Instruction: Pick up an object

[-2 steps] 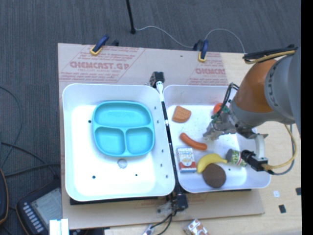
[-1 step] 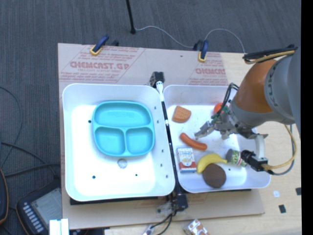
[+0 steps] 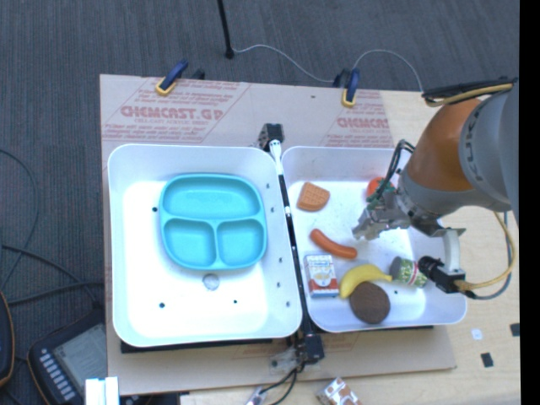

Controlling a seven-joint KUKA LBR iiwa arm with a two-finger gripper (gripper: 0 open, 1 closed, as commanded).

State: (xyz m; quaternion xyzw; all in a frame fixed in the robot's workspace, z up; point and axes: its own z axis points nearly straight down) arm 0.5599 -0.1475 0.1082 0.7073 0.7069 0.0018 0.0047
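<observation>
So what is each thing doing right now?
Blue divided plate: flat in the left bin, nothing on it.
Banana: lying against the brown round thing.
Hot dog: lying loose.
Small carton: lying flat.
Tool: low over the right bin, holding nothing I can see.

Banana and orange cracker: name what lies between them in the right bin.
In the camera view, the hot dog lies on the bin floor between the orange cracker above and the banana below.

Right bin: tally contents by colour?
Orange: 2, wedge, sausage
Yellow: 1, banana
Brown: 1, round disc
Red-white: 1, small carton
Green: 1, small can
Red: 1, part-hidden item
Total: 7
</observation>
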